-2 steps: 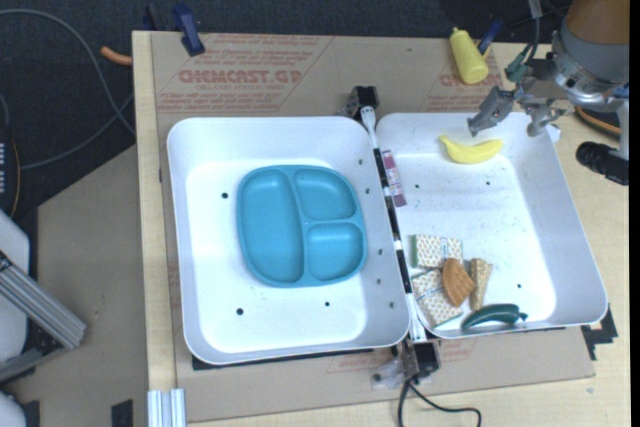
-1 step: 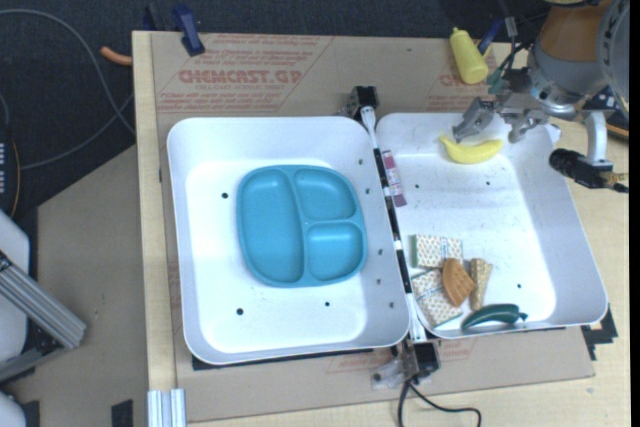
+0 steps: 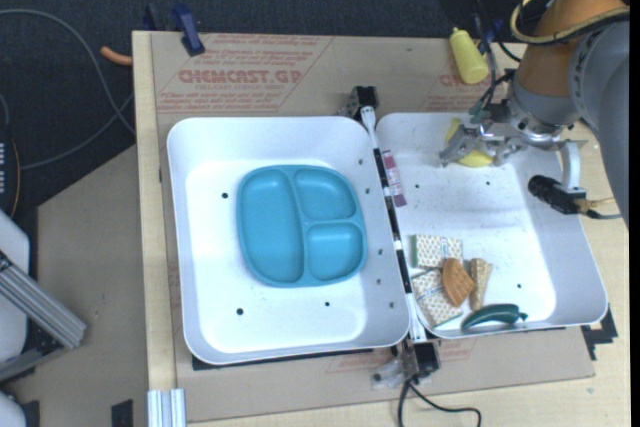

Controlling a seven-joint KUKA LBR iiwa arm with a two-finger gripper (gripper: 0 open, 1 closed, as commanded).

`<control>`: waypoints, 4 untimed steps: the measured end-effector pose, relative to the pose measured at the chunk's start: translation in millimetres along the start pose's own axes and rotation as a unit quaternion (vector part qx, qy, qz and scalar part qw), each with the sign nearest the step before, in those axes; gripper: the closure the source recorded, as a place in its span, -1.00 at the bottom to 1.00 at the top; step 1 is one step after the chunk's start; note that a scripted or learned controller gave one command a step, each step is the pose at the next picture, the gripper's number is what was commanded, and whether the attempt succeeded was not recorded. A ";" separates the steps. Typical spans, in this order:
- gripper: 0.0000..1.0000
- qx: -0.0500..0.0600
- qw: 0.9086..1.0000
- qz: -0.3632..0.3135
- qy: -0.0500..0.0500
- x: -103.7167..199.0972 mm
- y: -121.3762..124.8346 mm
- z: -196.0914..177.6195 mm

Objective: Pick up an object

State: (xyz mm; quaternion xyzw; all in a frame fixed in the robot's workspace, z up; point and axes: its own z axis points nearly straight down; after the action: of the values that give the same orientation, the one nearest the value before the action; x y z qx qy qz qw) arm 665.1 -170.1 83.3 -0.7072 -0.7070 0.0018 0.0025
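Where the right bin (image 3: 500,215) comes nearest to the camera, a teal-handled item (image 3: 495,318) lies just inside the near rim. Directly behind it, a brown object (image 3: 457,280) rests on a checked cloth (image 3: 435,260), which is bunched in the near left corner of the same bin. The teal-handled item lies just beside the cloth's near edge.

The left bin (image 3: 200,165) holds a blue divided plate (image 3: 300,223), set flat near the bin's centre, with its two smaller compartments toward the right bin. The two bins touch along their inner walls. A slim dark and pink item (image 3: 392,179), possibly a pen, lies along that shared edge on the right bin's side.

Farther back, the gripper (image 3: 476,151) is positioned low over the far left part of the right bin, with the grey arm and its orange band rising to the right. A yellow object (image 3: 479,159) sits directly under the gripper and in contact with it, or very nearly so. Whether the gripper is released or clenched cannot be determined from this angle, and a grasp on the yellow object cannot be confirmed.

Beyond the far rim of the right bin, a yellow bottle (image 3: 468,55) lies on the desk (image 3: 250,75). A blue clamp (image 3: 187,28) grips the far left edge of the desk.
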 end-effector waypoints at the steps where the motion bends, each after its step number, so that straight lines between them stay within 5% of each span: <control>1: 1.00 0.002 1.000 -0.001 -0.001 -0.3 -0.4 -10.5; 2: 1.00 -0.004 1.000 -0.001 0.000 108.7 -18.8 -102.2; 3: -1.00 -0.003 1.000 0.000 0.000 107.7 -19.5 -101.3; 4: -1.00 -0.004 1.000 0.000 -0.001 29.4 0.9 -88.1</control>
State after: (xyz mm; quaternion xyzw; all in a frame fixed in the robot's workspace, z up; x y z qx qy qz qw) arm 666.5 -140.8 171.5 -0.7073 -0.7069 0.0000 -0.0014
